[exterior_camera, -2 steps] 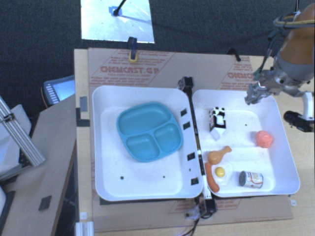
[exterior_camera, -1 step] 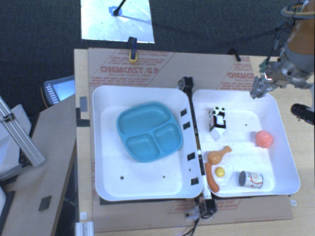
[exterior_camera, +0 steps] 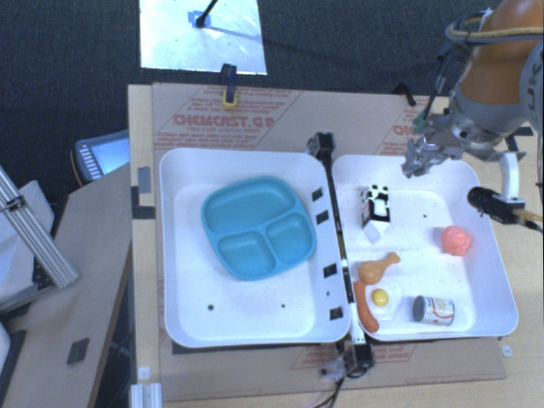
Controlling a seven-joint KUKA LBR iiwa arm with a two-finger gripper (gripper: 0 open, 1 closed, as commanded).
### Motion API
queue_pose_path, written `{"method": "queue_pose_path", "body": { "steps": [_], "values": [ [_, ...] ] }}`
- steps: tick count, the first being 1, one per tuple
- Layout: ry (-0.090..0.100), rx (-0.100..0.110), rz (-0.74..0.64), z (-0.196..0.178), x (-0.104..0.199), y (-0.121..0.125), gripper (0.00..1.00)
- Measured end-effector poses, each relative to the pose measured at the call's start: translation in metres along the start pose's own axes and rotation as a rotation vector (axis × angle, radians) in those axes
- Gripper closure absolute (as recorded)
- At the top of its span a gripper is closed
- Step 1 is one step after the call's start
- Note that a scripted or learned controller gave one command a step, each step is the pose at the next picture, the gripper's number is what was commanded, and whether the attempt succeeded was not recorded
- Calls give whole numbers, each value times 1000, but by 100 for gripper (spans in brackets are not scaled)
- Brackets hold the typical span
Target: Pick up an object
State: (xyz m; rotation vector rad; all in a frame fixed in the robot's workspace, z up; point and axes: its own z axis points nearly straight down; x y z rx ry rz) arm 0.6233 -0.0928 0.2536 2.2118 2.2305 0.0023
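Observation:
My gripper [exterior_camera: 418,161] hangs over the far edge of the right bin [exterior_camera: 486,272], above its back rim. In that bin lie a black-and-white carton [exterior_camera: 375,206], a pink ball-like object [exterior_camera: 456,240], an orange drumstick [exterior_camera: 378,268], a fried egg [exterior_camera: 382,298], an orange carrot-like stick [exterior_camera: 365,308] and a small can [exterior_camera: 434,310] on its side. Nothing shows between the gripper's fingers. The carton stands a short way below and left of the gripper.
The left bin [exterior_camera: 187,304] holds a blue divided plate [exterior_camera: 257,237]. A black divider with clips [exterior_camera: 334,245] runs between the bins. A black fixture [exterior_camera: 493,203] sits at the right bin's right rim. Cardboard [exterior_camera: 255,119] lies under both bins.

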Motion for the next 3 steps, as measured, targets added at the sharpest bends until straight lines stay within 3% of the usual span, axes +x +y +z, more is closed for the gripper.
{"method": "queue_pose_path", "body": {
  "steps": [1, 3],
  "values": [
    [1, -1, -1, -1, 52, 6, 100],
    [2, 1, -2, 15, 170, -20, 100]
  ]
}}
